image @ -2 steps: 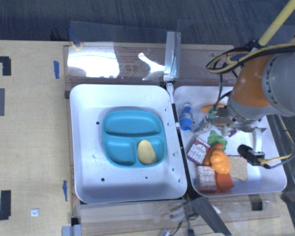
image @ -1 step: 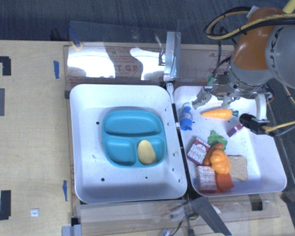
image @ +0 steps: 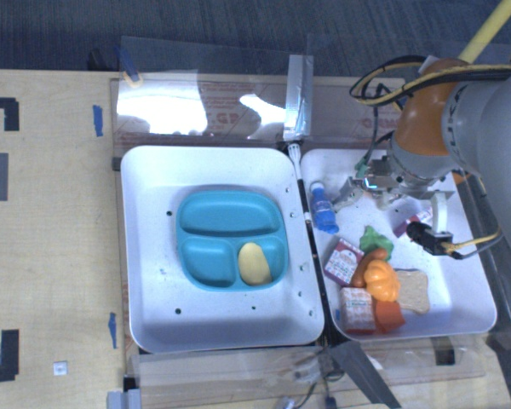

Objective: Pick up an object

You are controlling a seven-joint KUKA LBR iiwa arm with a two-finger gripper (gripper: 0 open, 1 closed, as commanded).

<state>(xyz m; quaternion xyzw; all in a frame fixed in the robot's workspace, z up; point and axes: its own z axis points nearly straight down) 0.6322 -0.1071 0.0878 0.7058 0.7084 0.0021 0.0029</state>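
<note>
- Small pink-and-white carton [image: 355,307]: lies at the near edge of the right white bin [image: 460,301], touching a red-orange block [image: 389,316] just beside it.
- Tan slice of toy bread [image: 416,290]: flat on the bin floor, against a round orange plastic vegetable [image: 381,279], which sits on top of the cluster.
- Red-and-white printed carton [image: 342,262]: tilted, and touches the orange vegetable on its side toward the bin divider.
- Green leafy plastic piece [image: 375,239]: just beyond the orange vegetable, at the far end of the cluster.
- Left white bin [image: 145,254]: holds a teal divided plastic tray [image: 226,216], with a yellow oval item [image: 254,263] in its near right compartment.
- Small blue plastic bottle [image: 323,210]: lies alone by the divider in the right bin, apart from the cluster.
- Gripper [image: 376,186]: over the far half of the right bin, between the blue bottle and the bin's outer wall, near the green piece. Whether it is open or closed cannot be told, and nothing is seen in its grasp.
- Grey arm with orange band [image: 422,126]: comes in over the far right corner.
- Status: judged early. No object is lifted and every item rests in a bin. Selection, grasp and lift are left. The likeliest candidates are the blue bottle and the green piece, being closest to the gripper.
</note>
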